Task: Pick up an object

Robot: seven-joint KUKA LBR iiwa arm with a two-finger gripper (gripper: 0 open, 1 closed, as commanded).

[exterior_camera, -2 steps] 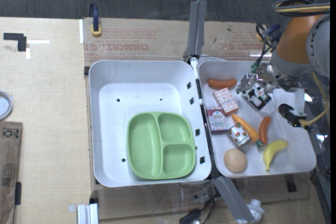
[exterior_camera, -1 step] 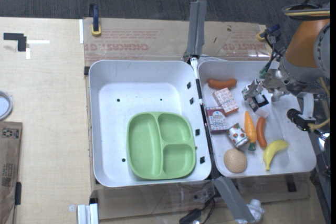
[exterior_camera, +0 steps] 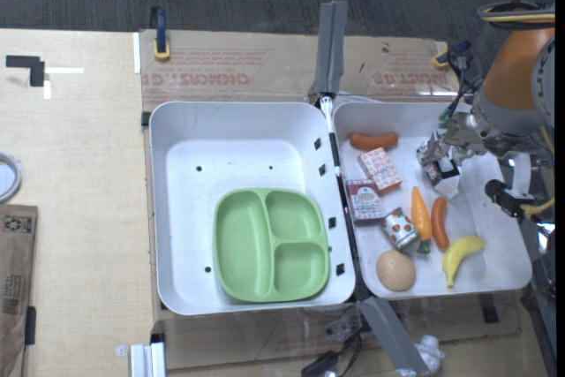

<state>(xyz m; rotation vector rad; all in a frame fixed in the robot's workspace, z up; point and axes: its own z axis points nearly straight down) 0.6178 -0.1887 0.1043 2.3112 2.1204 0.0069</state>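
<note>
The worktop (exterior_camera: 79, 190) carries two white bins side by side: the left bin (exterior_camera: 177, 190) holds a green divided plate (exterior_camera: 269, 243) toward its six o'clock side, and the right bin (exterior_camera: 508, 265) holds the small things on offer. Over that right bin's three o'clock edge hangs the arm (exterior_camera: 521, 75), its pincer (exterior_camera: 439, 165) low near the bin floor around two o'clock; whether it is open, closed or gripping anything cannot be told from here. Going down in size, a yellow banana (exterior_camera: 462, 256) lies at five o'clock, a tan egg-shaped piece (exterior_camera: 395, 270) at six, a sausage (exterior_camera: 373, 139) at eleven, two small boxes (exterior_camera: 380, 169) and (exterior_camera: 364, 199) at nine to ten, then an orange carrot (exterior_camera: 420, 214) and a red chili (exterior_camera: 439, 222) touching at the centre, with a small can (exterior_camera: 399, 229) just beside them. The carrot and chili look nearest the pincer, so one of them is the likely target. To do it well, I would centre over a single piece, straddle its narrow width, and descend fully before closing, since the neighbours crowd close.
</note>
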